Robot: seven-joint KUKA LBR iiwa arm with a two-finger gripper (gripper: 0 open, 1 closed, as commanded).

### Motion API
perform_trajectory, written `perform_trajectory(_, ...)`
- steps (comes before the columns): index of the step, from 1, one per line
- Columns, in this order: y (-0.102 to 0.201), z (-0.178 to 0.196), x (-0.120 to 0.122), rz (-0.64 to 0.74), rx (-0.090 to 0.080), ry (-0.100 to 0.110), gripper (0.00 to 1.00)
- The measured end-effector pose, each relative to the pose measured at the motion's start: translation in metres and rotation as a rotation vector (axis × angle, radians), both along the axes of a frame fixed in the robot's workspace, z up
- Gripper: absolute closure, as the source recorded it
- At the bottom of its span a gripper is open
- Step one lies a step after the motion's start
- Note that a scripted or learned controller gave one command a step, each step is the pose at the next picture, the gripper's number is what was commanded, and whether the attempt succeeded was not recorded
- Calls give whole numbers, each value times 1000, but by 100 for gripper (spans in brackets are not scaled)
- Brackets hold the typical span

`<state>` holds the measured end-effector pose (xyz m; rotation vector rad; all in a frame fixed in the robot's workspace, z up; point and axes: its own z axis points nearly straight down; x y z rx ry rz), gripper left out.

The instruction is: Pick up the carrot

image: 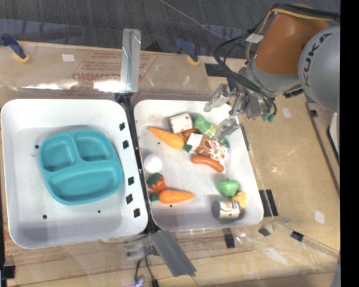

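White plastic, two shallow bins: the left bin carries a teal divided tray; the right bin carries the small goods you need to sort through.

Grey arm with an orange band, entering from your view's right. Its gripper hangs over the right bin's far right corner, fingers spread apart, nothing between them.

Carrots, two on offer. One carrot lies at a slant in the far half of the right bin, just beside a small white carton. A second carrot lies near the front edge, touching a red tomato.

Sundries, right bin: a printed packet and a red sausage near the middle, a green pepper, a small can with a yellow piece beside it, a white ball.

Progress, as you should judge it: nothing lifted. Both carrots rest in the bin; reach, closing and lifting all remain. The far carrot sits nearer the gripper, though with clutter between.
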<state>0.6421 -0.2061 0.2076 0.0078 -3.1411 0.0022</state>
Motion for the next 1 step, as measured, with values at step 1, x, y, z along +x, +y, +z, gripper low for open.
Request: perform_trajectory(1, 38, -118, -18, 99, 4, 5, 0)
